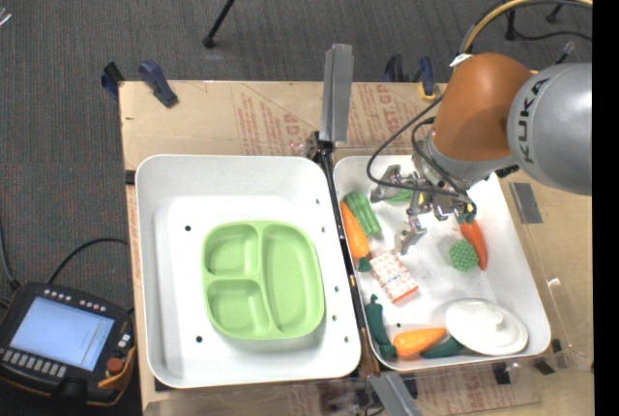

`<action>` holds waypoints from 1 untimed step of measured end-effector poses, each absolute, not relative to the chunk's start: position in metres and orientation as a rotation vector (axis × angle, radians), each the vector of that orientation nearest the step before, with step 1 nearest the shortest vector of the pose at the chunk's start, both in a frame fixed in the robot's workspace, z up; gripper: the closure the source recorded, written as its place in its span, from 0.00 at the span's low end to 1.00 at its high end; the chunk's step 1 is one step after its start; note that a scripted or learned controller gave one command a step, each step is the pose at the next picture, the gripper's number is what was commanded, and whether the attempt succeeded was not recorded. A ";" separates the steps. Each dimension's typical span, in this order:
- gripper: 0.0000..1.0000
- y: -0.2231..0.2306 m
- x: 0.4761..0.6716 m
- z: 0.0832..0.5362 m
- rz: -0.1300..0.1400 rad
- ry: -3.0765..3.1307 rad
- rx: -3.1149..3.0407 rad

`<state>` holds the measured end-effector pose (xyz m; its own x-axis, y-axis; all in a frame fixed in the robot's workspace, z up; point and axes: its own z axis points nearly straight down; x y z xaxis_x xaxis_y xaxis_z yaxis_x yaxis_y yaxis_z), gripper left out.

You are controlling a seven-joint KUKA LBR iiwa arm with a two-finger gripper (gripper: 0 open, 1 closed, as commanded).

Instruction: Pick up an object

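The right bin [517, 254] holds several small things. A green cucumber [364, 211] and an orange carrot [353, 232] lie side by side by its left wall. A red and white box [395, 277] rests near the middle. A textured green ball [465, 254] sits against another carrot [475, 241] to the right. A third carrot [420, 341] and a white lid [486, 325] lie at the front. My gripper [413, 232] hangs over the bin's middle, just above the box and right of the cucumber, with nothing seen in it.
In the left bin [155, 250] lies a light green divided plate [263, 281]. A dark green piece [377, 319] rests by the right bin's front left corner. A grey post [337, 100] stands behind the gap between the bins. A teach pendant [63, 337] sits at the lower left.
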<state>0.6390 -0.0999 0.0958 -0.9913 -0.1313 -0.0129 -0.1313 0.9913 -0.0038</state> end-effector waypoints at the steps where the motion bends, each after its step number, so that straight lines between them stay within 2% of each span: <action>1: 0.00 -0.137 0.566 0.096 -0.004 3.129 -0.046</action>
<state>0.5659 -0.1374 0.0959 -0.9995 -0.0294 -0.0121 -0.0294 0.9996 -0.0027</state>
